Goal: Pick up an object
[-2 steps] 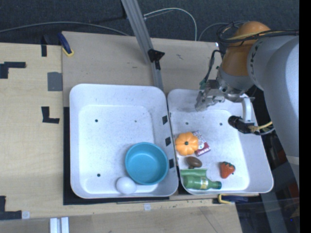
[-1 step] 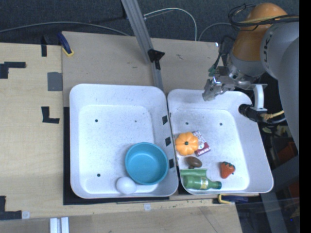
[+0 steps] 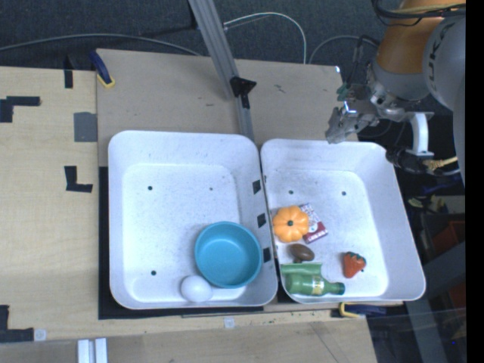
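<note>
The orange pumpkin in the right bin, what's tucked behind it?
A small red-and-white packet sticks out from behind the pumpkin, on its right side. The pumpkin covers the packet's left part, so how far it runs underneath is hidden. A brown piece lies in front.

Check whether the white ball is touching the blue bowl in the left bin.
Touching, as far as the camera view shows: the white ball sits against the lower left rim of the blue bowl, with no bin floor visible between them.
</note>
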{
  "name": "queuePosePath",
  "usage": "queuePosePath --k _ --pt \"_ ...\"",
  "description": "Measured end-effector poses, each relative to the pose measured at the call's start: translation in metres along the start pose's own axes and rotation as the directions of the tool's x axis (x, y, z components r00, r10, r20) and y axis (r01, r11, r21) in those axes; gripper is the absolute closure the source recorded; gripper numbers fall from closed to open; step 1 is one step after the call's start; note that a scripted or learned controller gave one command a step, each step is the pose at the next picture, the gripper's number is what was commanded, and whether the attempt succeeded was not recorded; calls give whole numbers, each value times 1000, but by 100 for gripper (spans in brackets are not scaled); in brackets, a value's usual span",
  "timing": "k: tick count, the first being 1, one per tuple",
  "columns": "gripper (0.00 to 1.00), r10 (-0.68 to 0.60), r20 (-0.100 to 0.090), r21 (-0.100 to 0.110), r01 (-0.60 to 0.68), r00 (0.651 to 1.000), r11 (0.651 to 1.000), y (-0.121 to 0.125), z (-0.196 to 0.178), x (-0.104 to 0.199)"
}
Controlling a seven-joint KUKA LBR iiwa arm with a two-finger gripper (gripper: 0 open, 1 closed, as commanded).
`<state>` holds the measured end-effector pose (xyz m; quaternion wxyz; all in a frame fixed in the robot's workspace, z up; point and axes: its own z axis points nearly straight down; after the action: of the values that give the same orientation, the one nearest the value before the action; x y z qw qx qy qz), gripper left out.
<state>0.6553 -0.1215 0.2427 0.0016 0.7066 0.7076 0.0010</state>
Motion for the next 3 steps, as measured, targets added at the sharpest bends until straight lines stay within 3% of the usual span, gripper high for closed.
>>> queuePosePath --k 1,3 --pt "100 -3 -2 6 3 1000 1000 -18 -4 43" --pt "100 -4 -2 9 4 1000 1000 -85 8 128"
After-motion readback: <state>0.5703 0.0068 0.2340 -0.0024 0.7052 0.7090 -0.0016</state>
